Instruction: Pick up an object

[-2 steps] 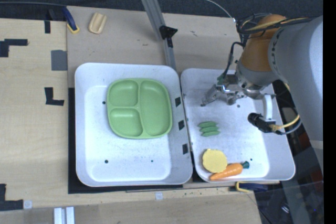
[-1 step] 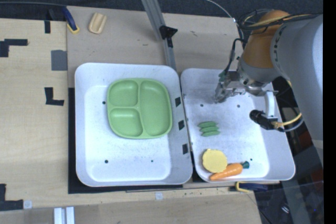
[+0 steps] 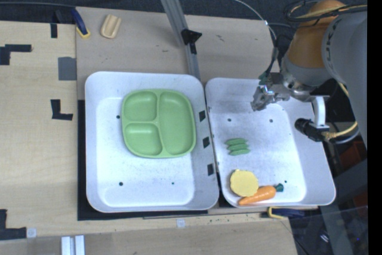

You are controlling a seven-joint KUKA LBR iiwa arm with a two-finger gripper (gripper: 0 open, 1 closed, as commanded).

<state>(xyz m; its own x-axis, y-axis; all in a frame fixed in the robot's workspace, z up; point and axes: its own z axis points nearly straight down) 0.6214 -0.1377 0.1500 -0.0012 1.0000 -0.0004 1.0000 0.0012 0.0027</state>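
My gripper hangs over the upper part of the right bin, with nothing visible between its fingers. Below it, in the bin's middle, lies a green pea pod. A yellow round piece and an orange carrot rest near the bin's front edge, touching each other. The gripper is well apart from all three, up and to the right of the pea pod.
A green divided plate lies in the left bin. A grey pole slants down to the bins' rear junction. A small tan object sits on the bench at the back left.
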